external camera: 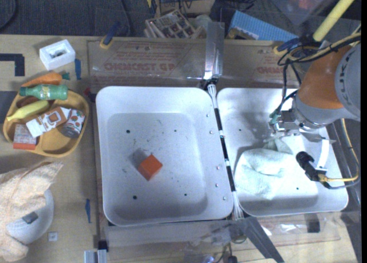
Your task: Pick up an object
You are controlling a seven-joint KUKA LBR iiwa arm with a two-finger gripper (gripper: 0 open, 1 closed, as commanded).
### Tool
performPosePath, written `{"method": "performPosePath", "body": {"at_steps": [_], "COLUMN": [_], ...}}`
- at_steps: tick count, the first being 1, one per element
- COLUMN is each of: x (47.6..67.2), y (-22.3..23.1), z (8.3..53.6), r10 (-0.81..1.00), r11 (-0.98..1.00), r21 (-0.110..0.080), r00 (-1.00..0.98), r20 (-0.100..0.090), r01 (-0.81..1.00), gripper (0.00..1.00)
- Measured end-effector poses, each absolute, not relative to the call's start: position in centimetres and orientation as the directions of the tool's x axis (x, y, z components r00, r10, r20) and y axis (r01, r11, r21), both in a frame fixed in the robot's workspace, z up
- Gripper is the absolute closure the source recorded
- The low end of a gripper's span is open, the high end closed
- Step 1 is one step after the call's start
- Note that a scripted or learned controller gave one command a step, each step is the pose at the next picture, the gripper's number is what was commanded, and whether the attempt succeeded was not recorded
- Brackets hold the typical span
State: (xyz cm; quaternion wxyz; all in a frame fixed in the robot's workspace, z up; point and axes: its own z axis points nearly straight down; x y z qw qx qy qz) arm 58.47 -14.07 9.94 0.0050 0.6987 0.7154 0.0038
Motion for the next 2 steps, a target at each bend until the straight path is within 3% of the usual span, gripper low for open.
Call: {"method": "performPosePath", "body": {"at_steps": [1, 2], "x": [65.7, 66.3], "y": [-9.9, -13.4], "z": [18.0, 8.8], "r10": [0.998, 0.985], "r11": [0.066, 0.171], "r21": [0.002, 0.006], "r00": [-0.066, -0.171], "r20": [-0.002, -0.003], "r01": [0.998, 0.985], "gripper": [0.00, 0.00]}}
